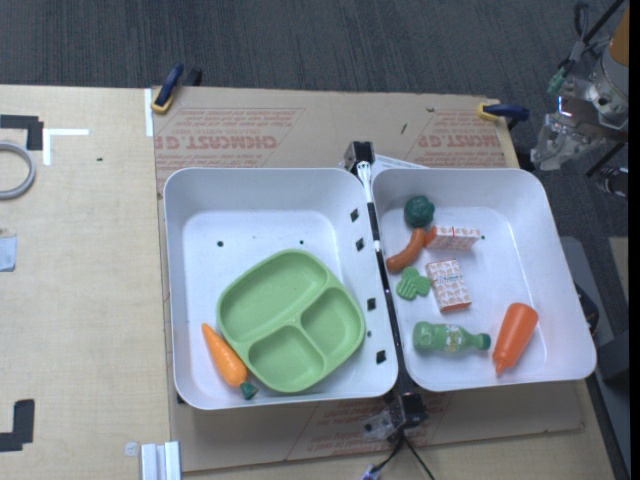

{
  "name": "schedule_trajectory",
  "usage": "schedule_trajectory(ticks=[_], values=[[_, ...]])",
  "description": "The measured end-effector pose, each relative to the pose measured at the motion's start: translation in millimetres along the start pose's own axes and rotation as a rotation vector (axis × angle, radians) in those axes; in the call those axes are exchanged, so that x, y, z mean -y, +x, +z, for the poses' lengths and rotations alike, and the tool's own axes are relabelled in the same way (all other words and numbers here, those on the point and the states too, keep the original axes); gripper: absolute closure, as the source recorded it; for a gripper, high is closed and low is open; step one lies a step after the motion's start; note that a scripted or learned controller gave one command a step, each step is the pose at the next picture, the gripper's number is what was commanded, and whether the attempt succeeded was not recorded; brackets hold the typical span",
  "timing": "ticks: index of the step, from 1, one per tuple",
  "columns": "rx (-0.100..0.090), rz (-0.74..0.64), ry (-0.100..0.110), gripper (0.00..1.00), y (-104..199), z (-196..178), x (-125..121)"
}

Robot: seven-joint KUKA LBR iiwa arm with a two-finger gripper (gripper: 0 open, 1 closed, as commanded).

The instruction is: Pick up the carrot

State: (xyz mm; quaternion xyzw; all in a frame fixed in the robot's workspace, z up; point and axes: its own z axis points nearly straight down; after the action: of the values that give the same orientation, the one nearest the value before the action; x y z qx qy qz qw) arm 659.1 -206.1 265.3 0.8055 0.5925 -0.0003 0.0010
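Both bins (262, 190) were plain white, and the left bin held a light green divided plate (291, 319) with an orange carrot (223, 355), green at its tip, at its 8 o'clock. The right bin held an orange bottle (514, 335), a green bottle (449, 339) with a white label, a dark green broccoli (419, 210) and a box (449, 285) patterned red on white. The cardboard (230, 128) under the bins was tan with red printed lettering.

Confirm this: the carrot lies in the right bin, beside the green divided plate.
Not quite. The camera view shows the carrot in the left bin, not the right; it does lie beside the green divided plate, at that plate's lower left edge.
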Motion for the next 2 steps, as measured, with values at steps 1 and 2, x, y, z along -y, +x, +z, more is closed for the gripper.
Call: schedule_trajectory(ticks=[1, 2], values=[[0.0, -0.196, -0.001, 1.0, -6.8, -11.5, -2.3], [-0.002, -0.05, 0.002, 1.0, -38.6, 35.7, 110.9]])
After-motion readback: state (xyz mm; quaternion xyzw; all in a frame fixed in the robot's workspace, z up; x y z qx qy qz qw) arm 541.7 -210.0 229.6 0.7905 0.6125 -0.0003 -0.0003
